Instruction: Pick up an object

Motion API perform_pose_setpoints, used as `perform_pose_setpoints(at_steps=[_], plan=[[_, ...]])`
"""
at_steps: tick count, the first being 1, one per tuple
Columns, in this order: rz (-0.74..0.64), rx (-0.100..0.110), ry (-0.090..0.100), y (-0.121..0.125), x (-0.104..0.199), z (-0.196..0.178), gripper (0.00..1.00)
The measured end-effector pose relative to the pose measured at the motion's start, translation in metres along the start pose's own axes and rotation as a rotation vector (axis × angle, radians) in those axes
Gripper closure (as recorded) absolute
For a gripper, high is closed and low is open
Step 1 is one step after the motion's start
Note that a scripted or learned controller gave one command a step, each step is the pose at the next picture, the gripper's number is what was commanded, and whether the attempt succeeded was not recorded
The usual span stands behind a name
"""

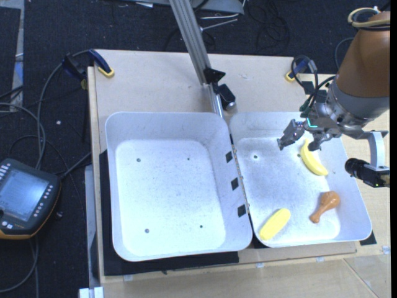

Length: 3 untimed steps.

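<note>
We see the gripper [302,139] hanging over the upper part of the right bin [267,172], its two dark fingers [288,137] spread apart with nothing between them; one finger points down and left toward the bin floor, the other sits just above the top end of the banana [313,160]. The banana lies just beside and below that nearer finger, close to it, though we cannot tell from this angle whether they touch; it rests on the floor of the right bin, curving down and to the right, clear of the gap between the fingers.

Further out in the same bin we count two more objects: one yellow oblong piece [274,223] near the bottom edge, lying at a slant, and one brown drumstick-shaped toy [324,206] to its right, also at a slant, its thicker end toward the upper right; that makes three objects in the right bin, each well apart from the others, one of each kind.

Above the gripper we see the grey wrist and the orange band [366,54] of the arm, reaching in from the right; the left bin [118,135] sits alongside, the two bins meeting at their inner edges; both stand on a pale wooden bench [155,73], and a handheld control pendant [25,197] lies on the dark floor to the left.
</note>
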<state>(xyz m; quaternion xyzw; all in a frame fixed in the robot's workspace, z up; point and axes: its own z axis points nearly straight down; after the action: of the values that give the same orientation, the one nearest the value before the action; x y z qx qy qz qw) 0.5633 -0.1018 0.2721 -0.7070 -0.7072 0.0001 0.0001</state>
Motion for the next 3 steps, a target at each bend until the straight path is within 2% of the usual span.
perform_pose_setpoints(at_steps=[1, 3], plan=[[0.0, 0.0, 0.0, 0.0, 0.0, 0.0, 0.0], [0.0, 0.005, 0.001, 0.003, -0.001, 0.125, 0.0]])
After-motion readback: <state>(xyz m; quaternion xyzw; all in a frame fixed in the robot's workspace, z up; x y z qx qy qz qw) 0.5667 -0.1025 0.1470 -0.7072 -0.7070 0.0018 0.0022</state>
